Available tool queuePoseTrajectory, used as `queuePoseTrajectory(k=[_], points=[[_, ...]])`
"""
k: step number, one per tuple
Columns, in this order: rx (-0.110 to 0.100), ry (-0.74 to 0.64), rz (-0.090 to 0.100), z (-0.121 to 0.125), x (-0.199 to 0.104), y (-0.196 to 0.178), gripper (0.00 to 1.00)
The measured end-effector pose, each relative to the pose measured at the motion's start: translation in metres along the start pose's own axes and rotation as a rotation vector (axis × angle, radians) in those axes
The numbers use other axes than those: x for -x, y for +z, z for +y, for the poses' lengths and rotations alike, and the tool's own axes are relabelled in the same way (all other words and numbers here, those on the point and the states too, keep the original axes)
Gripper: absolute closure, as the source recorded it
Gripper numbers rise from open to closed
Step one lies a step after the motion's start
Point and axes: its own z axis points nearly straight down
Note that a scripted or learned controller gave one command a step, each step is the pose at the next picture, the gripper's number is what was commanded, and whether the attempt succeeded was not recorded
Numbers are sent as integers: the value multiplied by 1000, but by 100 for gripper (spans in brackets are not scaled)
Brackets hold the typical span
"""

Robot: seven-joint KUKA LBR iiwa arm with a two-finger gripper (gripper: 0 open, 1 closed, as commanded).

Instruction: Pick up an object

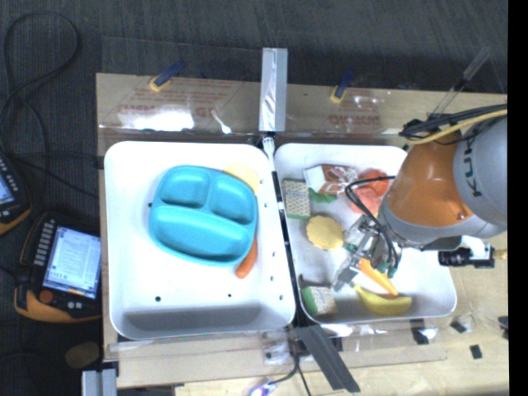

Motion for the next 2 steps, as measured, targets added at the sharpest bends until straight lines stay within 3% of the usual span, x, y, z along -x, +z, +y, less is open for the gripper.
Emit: queuePoseTrajectory(k=[1,2], points=[[2,189,-4,-6,-19,0,0],[-4,172,10,-6,39,0,0]])
